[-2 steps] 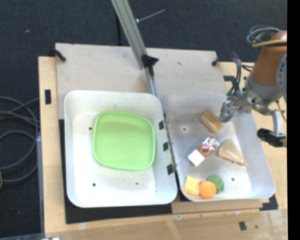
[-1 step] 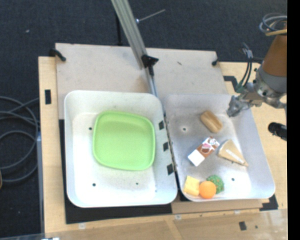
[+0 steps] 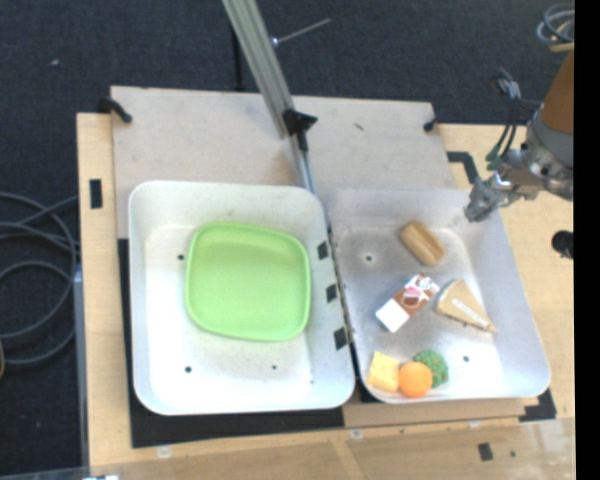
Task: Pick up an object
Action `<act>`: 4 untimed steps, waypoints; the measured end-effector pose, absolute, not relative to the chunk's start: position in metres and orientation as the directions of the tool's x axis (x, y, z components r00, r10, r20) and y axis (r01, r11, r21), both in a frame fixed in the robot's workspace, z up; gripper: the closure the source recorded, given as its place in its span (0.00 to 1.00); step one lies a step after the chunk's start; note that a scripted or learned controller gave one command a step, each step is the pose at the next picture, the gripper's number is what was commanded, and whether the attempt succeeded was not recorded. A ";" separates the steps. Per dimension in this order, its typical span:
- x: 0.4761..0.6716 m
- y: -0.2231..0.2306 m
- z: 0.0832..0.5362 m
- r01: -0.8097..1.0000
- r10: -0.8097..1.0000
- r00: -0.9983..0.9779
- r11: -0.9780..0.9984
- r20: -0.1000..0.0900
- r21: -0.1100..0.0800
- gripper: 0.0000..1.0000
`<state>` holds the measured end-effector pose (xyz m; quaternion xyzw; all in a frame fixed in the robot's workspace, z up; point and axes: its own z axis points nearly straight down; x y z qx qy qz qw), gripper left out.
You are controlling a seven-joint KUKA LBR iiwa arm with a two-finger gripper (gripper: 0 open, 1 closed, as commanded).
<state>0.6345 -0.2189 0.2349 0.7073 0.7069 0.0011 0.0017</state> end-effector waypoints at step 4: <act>0.615 -0.034 0.256 1.000 1.000 -0.004 0.004 0.001 0.002 1.00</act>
